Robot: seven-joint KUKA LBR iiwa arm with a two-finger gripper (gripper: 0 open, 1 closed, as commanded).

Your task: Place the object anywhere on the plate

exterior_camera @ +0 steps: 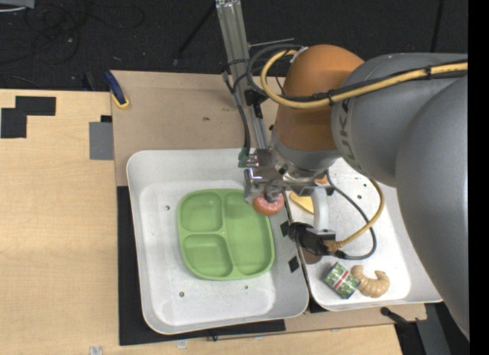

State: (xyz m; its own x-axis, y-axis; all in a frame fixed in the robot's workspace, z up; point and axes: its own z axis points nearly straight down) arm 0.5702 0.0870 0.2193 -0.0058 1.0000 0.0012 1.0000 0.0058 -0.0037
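Note:
A green plate (226,234) with three compartments lies in the left white bin (153,193). My gripper (265,195) hangs over the plate's upper right corner, by the wall between the two bins. A pink, donut-like object (269,205) sits between its fingers, so the gripper is shut on it. The object hovers just above the plate's right rim. The grey arm with its orange band (317,94) covers much of the right bin (397,269).
In the right bin lie a green-and-white box (339,280), a tan croissant-shaped item (373,282) and a yellow piece (301,203) partly hidden under the wrist. A yellow cable (367,227) loops below the arm. A metal post (233,33) rises behind the bins.

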